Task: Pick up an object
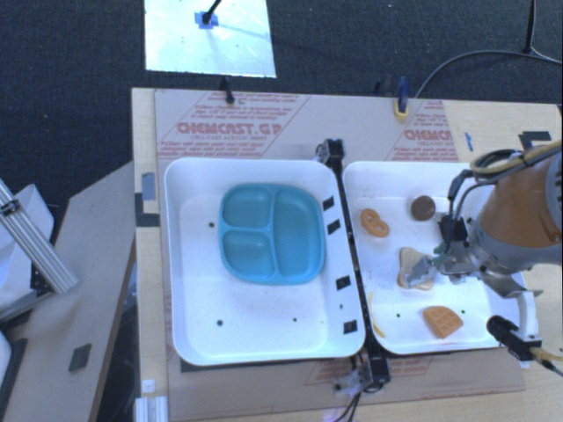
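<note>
The right white bin [391, 178] holds several small food-like items. There is an orange pretzel [374, 223], a brown round piece [423, 207], a beige flat chunk [408, 262] and an orange waffle-like wedge [442, 321]. My gripper [434, 268] reaches in from the right, low in this bin, and its tip is at the right edge of the beige chunk. The chunk still lies on the bin floor. The grey wrist and orange band [519, 214] cover the bin's right side.
The left white bin [179, 262] carries a blue divided plate [268, 233]. A black-tabbed divider [343, 236] runs between the two bins. Cables [475, 60] trail over the bench at the back right. A shiny square sheet [209, 25] lies beyond the bench.
</note>
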